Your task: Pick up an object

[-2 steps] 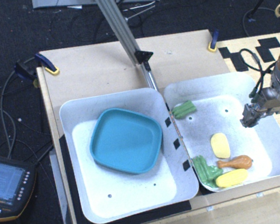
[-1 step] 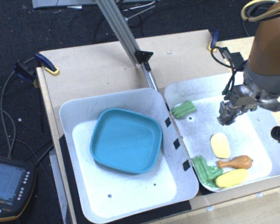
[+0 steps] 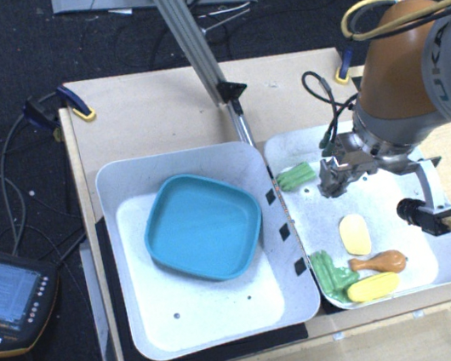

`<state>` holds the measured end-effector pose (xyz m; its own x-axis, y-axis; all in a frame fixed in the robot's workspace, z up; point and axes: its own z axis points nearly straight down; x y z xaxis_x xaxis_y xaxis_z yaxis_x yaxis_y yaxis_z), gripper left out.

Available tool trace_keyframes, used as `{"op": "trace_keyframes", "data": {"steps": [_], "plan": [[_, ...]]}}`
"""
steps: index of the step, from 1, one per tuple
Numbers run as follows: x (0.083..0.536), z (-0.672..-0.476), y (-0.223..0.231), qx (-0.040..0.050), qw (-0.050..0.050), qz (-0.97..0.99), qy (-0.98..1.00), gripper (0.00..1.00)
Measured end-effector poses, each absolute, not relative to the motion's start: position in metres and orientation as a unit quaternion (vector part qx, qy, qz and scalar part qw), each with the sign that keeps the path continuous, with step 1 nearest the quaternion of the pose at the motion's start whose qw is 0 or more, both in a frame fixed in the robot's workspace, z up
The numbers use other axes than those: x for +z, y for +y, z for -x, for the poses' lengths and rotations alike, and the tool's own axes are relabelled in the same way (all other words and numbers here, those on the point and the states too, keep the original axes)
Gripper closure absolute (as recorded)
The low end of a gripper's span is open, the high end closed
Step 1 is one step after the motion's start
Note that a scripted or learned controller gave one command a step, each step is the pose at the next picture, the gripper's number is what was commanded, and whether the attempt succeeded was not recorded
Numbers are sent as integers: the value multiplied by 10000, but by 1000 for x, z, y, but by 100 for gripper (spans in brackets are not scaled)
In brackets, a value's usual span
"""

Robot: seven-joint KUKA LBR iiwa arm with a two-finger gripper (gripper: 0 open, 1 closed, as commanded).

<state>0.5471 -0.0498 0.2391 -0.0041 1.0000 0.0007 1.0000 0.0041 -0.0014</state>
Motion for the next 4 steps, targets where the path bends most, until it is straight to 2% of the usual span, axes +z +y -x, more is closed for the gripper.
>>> {"op": "trace_keyframes", "data": {"steps": [2,3,4], "plan": [[251,-601,31,-3,3,7057,-7085,100],[233,-639,73,7,8,7059,-7083,100],[237,-662,91,0,0,7066,-7076,100]]}}
